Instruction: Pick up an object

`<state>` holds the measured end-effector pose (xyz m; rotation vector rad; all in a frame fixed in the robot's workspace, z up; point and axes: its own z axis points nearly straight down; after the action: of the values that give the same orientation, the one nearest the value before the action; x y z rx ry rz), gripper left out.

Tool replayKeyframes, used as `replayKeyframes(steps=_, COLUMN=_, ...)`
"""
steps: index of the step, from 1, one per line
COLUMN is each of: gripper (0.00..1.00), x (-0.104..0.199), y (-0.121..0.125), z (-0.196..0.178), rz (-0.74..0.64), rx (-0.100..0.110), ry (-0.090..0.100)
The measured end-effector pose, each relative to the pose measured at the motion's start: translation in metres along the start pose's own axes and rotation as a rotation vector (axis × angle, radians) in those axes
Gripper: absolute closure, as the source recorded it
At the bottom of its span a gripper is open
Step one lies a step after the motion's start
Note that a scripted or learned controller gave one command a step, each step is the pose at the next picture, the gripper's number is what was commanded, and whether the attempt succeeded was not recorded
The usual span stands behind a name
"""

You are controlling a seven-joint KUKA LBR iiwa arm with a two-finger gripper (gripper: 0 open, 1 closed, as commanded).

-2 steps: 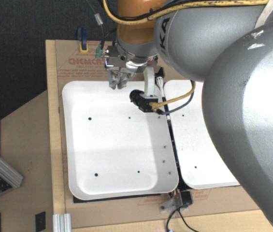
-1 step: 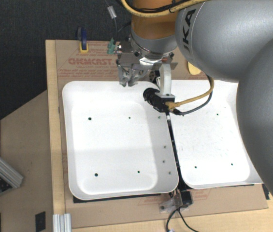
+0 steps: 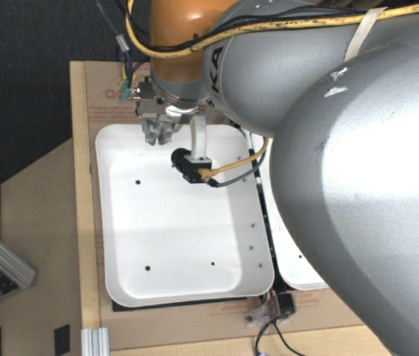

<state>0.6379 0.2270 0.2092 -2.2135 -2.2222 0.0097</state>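
My gripper [image 3: 159, 133] hangs over the far edge of the left white bin [image 3: 172, 236], near its back left corner. I see nothing held in it. Just to its right, a white bracket [image 3: 198, 139] hangs from the wrist, with a black fitting [image 3: 187, 166] and a yellow cable. The bin floor that shows is bare white with a few small dark dots. The orange band [image 3: 187, 21] and grey arm cover the view's upper right.
A sliver of the right bin [image 3: 298, 269] shows under the arm's big grey link [image 3: 357, 162]. Both bins rest on a brown board [image 3: 83, 199]. An aluminium rail [image 3: 1, 254] lies off the bench at the left, and cables [image 3: 276, 317] trail at the front edge.
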Motion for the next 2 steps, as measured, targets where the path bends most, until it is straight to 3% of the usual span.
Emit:
replayKeyframes(steps=1, gripper=1.0, x=-0.018, y=-0.014, z=-0.062, rz=0.006, rx=-0.014, ry=0.003)
replayKeyframes(steps=2, gripper=1.0, x=-0.022, y=-0.026, z=-0.105, rz=0.004, rx=-0.014, ry=0.003)
